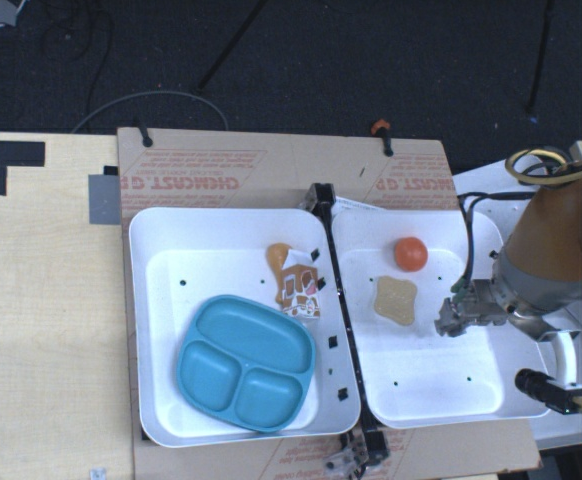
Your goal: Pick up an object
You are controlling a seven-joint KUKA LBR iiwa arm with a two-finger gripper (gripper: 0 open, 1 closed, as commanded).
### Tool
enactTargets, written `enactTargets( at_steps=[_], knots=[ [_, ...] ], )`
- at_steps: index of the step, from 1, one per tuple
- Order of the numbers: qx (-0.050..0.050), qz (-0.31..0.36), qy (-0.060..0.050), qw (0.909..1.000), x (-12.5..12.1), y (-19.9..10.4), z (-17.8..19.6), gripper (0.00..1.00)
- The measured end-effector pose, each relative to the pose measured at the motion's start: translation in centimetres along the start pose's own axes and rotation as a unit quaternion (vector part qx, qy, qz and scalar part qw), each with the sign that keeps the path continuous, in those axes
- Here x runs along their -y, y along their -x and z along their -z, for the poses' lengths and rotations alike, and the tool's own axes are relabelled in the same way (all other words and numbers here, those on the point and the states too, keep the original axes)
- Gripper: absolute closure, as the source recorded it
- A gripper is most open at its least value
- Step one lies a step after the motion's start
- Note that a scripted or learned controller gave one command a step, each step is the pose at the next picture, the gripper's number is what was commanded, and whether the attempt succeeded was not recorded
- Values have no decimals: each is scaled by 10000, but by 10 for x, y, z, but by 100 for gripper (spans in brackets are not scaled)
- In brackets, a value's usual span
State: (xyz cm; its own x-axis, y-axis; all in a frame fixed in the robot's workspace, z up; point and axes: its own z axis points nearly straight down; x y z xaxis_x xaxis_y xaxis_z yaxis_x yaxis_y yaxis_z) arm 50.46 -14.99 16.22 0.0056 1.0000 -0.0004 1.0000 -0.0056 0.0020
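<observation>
Sponge (396,300) lies flat in right bin (426,408), long axis near-vertical; hand (449,320) just beside it, grip state indiscernible.

Tray (246,362) in left bin (156,268); ball (410,254) in right bin (441,398)

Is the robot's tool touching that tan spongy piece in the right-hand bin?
Apart. The camera view shows a strip of bare white bin floor between the tool and the tan piece, which lies by itself below the red ball.
</observation>
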Motion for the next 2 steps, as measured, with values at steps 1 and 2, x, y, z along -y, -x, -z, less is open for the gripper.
enactTargets(
  at_steps=[1,2],
  knots=[
    [-2,38,1,10000,-4,-7,45,100],
    [2,33,3,10000,-4,1,91,100]
  ],
)
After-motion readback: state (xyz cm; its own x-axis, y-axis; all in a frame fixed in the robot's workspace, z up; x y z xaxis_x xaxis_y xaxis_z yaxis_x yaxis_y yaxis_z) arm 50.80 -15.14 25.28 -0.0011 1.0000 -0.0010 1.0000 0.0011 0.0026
